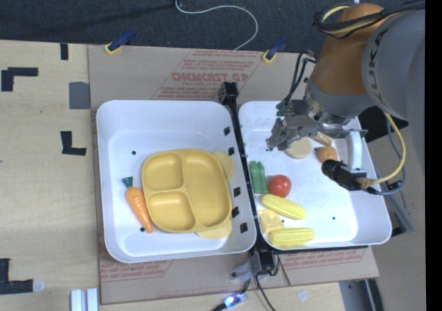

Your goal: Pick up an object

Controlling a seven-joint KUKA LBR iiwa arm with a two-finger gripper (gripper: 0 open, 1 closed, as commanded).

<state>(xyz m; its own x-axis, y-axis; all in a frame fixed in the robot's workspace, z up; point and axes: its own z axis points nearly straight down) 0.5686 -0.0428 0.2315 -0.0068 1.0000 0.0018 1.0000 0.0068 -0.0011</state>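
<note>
Over the right white plastic bin (pixel 359 230), near its back left part, hangs the dark grey two-finger gripper (pixel 282 138) of the grey arm with the orange band (pixel 349 43). Whether the jaws are apart or together cannot be told from this view, and no object is seen between them. Just beside the gripper, toward the right, lies a small round beige piece of toy food (pixel 299 148), and next to it a small orange-brown piece (pixel 327 153). Closer to the front of the same bin rest a green toy vegetable (pixel 257 177) along the left wall, a round red toy tomato (pixel 279 184) touching it or almost touching it, and two yellow toy corn cobs (pixel 284 207), one behind the other, with a pale yellow piece (pixel 268 219) between them at the left. On the left side, the second white plastic bin (pixel 114 123) holds a yellow plastic plate with three compartments (pixel 185 189), and an orange toy carrot with a green top (pixel 137 206) lies just beside the plate's left edge. Both bins stand on a brown cardboard sheet (pixel 200 74) on the desk (pixel 41 164).
</note>
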